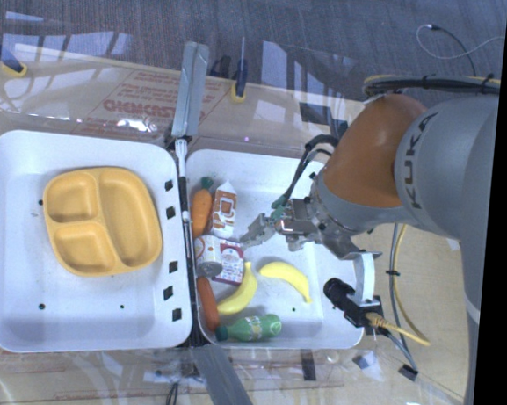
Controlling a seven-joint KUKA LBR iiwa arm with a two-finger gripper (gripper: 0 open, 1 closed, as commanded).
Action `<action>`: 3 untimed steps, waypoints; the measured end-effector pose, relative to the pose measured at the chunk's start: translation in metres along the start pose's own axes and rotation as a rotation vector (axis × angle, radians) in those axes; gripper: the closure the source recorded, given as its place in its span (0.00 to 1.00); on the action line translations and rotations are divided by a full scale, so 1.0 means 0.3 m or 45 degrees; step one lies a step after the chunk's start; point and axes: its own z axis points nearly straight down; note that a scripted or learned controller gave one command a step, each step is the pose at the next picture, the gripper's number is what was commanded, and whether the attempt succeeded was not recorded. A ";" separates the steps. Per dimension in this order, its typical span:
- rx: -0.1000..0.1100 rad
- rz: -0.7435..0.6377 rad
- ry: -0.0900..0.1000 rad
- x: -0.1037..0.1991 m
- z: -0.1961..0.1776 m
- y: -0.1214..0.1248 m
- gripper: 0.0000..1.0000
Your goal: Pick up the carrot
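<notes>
**Pincer over right bin, carrot at left wall**

We see the carrot (pixel 201 210) lying against the right bin's (pixel 330 336) left wall, green top toward the far rim, beside a small carton (pixel 225 208). The pincer (pixel 264 229) hangs over the bin's middle, well apart from the carrot; we cannot tell its state. Two bananas (pixel 264 282) and a green bottle (pixel 250 326) lie nearer. A yellow divided plate (pixel 102 219) sits in the left bin (pixel 6 308).

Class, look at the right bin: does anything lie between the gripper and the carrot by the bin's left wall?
Yes. The carrot lies against the right bin's left wall. A small carton lies right beside it, between it and the gripper. From above, nothing visibly covers the carrot.
</notes>
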 end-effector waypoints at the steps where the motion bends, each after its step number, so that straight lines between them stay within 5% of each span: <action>1: 0.000 -0.284 0.000 0.032 0.076 0.056 0.00; 2: -0.002 0.218 -0.003 0.267 0.076 0.200 0.00; 3: 0.008 0.210 -0.003 0.269 0.056 0.201 1.00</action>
